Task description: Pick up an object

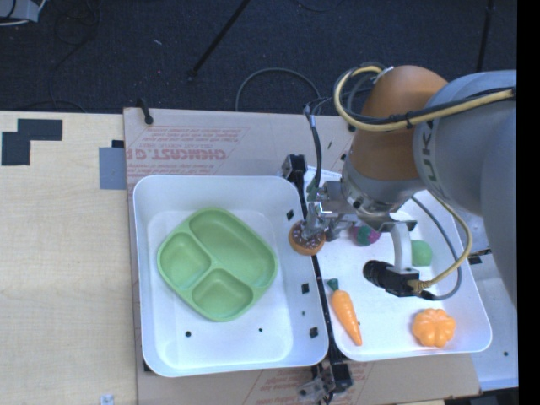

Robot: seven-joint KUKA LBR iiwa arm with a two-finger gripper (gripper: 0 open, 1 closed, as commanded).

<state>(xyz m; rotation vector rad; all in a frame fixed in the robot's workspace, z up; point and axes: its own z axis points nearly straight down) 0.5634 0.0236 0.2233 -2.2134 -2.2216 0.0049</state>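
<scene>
The jaws (314, 226) hang over the dividing wall between the two shallow white bins, and I cannot tell how far apart they stand. A small round brown object with a lighter rim (307, 240) sits right at their tip, at about 7 o'clock, touching or nearly so; whether it is actually clamped cannot be read. Being round, it has no long axis. In the right-hand white bin (472, 336) an orange plastic carrot with a green top (346, 314) lies at roughly 5 o'clock from the jaws, its long axis running from 11 to 5 o'clock. An orange pumpkin-shaped toy (434, 327) is farther out at 4 o'clock. A green divided plastic plate (217, 263) rests in the left-hand white bin (156, 344). The cardboard sheet (181, 148) on the bench carries red print, upside down and too blurred to read
</scene>
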